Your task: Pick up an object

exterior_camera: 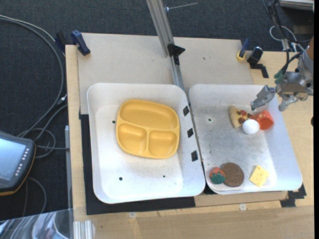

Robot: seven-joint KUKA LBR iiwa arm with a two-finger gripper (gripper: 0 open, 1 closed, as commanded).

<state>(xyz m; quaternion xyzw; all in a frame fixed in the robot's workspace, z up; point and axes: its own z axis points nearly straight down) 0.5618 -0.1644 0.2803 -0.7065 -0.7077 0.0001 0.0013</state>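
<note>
The right bin (219, 138) holds a pizza slice (236, 116), a white egg (250, 127) and a small orange cup (266, 120) clustered near its far right side. A brown cookie (232, 174), a red and green strawberry-like piece (217, 175) and a yellow cheese wedge (258, 176) lie along the near edge. My gripper (274, 100) hangs over the bin's far right corner, just above and behind the orange cup. Its fingers (261, 98) stand spread, open, with nothing between them.
A yellow divided plate (148, 128) lies in the left bin (99, 148). A slanted metal pole (160, 19) rises behind the bins where they meet. Clamps sit at the board's back corners, and cables trail on the dark floor at left.
</note>
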